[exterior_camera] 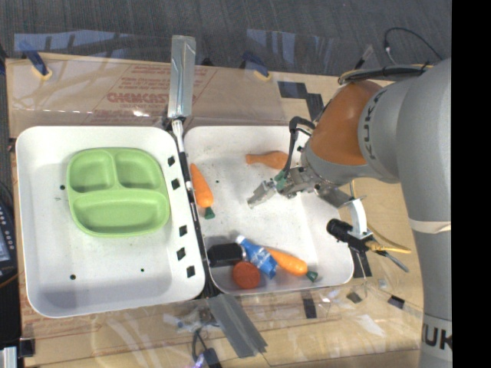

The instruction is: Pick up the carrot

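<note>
Over the right bin (230, 140), I'm seeing the gripper (265, 192) hovering mid-bin, fingers sitting slightly apart and gripping nothing. One carrot (202, 189) is lying at 9 o'clock against the left wall; another carrot (290, 263) is resting at 5 o'clock beside a blue bottle (257, 255).

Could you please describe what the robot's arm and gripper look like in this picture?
The arm is bulky, rounded and grey, with an orange band above the wrist and dark KUKA lettering on its casing. A black cable loops over it. The gripper is small, metallic, with greenish parts.
</note>
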`<state>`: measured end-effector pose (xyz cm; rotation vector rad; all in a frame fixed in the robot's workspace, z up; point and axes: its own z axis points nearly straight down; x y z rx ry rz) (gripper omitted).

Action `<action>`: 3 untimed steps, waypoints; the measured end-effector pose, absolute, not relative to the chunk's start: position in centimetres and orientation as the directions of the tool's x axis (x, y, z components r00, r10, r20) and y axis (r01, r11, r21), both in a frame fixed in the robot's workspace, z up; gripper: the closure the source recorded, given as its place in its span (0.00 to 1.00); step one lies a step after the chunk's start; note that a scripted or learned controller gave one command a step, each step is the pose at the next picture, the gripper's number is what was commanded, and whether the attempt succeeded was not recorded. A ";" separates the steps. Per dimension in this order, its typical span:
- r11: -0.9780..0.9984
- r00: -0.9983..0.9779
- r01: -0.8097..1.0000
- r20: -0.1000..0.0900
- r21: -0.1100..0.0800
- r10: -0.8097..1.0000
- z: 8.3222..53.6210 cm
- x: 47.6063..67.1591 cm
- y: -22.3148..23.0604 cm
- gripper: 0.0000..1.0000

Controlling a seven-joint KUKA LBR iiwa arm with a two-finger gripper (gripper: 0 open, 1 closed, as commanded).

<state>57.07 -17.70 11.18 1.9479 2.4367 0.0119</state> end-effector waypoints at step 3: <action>0.014 -0.014 1.000 0.002 -0.001 1.000 9.2 47.7 -18.3 0.00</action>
